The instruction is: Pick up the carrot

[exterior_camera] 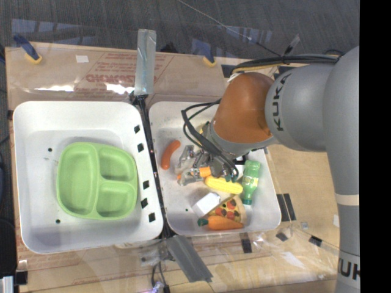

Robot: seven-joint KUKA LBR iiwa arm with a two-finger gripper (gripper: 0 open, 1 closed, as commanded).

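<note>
The right-hand white bin [174, 118] holds the clutter, and the carrot [223, 223] lies flat against its lower wall in the lower middle of the frame, just below a pizza slice [230, 209]. It looks a light, stiff, smooth plastic toy — apt to slip, so best pinched across its thick middle. The hand [197, 163] sits up and left of it; whether it is open or closed I cannot tell.

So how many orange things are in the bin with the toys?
2: a carrot at the right bin's front edge, a sausage near its left wall. The arm may hide more.

Arm [317, 102]: smooth grey casing, black KUKA lettering, glossy orange band [244, 112] above wrist, black cables looping off it.
</note>
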